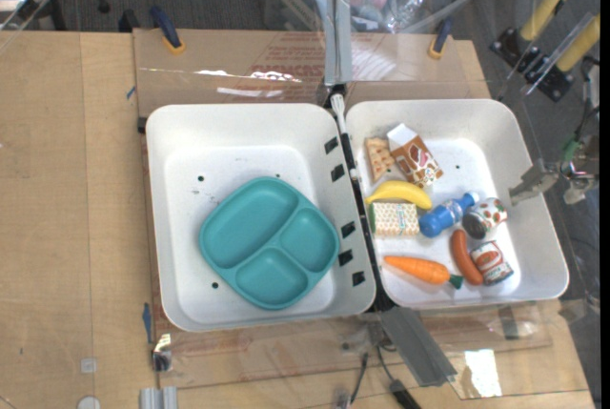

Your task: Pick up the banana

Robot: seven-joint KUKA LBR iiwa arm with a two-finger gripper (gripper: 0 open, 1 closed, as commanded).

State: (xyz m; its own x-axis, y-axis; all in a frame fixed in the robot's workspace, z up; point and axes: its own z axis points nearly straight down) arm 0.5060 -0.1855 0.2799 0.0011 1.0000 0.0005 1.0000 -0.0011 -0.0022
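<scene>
Down at the lower right of the frame, the orange carrot (416, 270) lies along the right bin's (534, 235) front edge. Just above it sits the banana (400, 194), mid-bin, curved over a small cracker box (395, 219) and untouched. Left bin (181, 159) carries a teal divided plate (270, 242). At the right edge of the frame, the end effector (534, 183) hovers over the rim, well apart from the banana; whether it's released or clenched, can't tell.

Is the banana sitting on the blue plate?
No, the banana lies in the right bin, while the blue plate is in the left bin.
</scene>
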